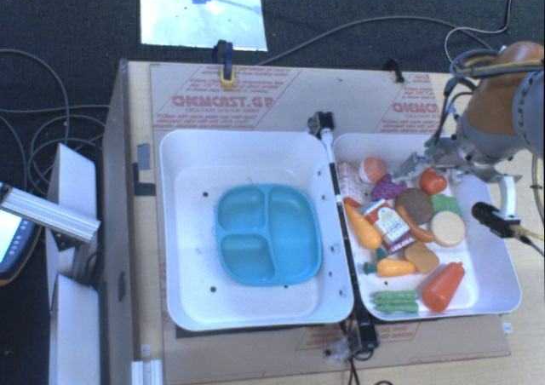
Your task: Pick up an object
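Observation:
The right bin (pixel 502 285) holds a pile of toy food: a red tomato (pixel 433 181), a brown potato (pixel 415 204), a tan round bun (pixel 448 228), a carrot (pixel 362 226), a red and white box (pixel 392 226), a red bottle (pixel 443 286) and green beans (pixel 396 300). My gripper (pixel 434 166) hangs low over the back of this bin, right above the tomato. The arm's grey wrist and orange band (pixel 502 94) rise behind it at the right. Nothing is visibly lifted off the pile.
The left bin (pixel 196 204) bears a blue divided plate (pixel 268 234). A black clamp (pixel 322 125) sits where the two bins meet at the back. A black part (pixel 494 220) juts over the right bin's right rim. Cables trail behind the bench.

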### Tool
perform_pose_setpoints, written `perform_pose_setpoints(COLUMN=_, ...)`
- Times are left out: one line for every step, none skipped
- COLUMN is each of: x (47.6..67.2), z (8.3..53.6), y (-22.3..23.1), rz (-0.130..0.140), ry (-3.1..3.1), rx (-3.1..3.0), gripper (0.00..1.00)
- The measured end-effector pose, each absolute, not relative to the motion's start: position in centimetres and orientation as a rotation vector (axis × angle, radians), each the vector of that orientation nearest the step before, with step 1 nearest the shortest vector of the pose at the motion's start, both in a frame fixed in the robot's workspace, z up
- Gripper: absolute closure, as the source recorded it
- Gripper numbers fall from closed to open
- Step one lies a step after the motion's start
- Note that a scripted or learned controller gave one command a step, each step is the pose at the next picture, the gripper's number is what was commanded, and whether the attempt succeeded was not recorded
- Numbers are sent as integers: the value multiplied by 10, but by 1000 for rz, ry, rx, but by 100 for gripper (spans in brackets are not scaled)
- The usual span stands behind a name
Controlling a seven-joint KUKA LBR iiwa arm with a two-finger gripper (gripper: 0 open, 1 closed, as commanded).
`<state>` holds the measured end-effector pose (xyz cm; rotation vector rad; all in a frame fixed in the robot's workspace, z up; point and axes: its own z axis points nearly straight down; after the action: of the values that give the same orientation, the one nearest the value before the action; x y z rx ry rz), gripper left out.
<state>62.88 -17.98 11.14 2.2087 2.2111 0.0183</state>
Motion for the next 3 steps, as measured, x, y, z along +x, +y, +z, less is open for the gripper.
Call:
perform_pose_setpoints(x=670, z=95, y=-193, rz=4, ry=2224, rx=2214, gripper=0)
perform_pose_setpoints(x=620, z=85, y=-155, rz=1, ry=2223, rx=2218, gripper=0)
perform_pose_setpoints(x=654, z=78, y=-143, rz=-54, ry=2260, rx=2240, gripper=0)
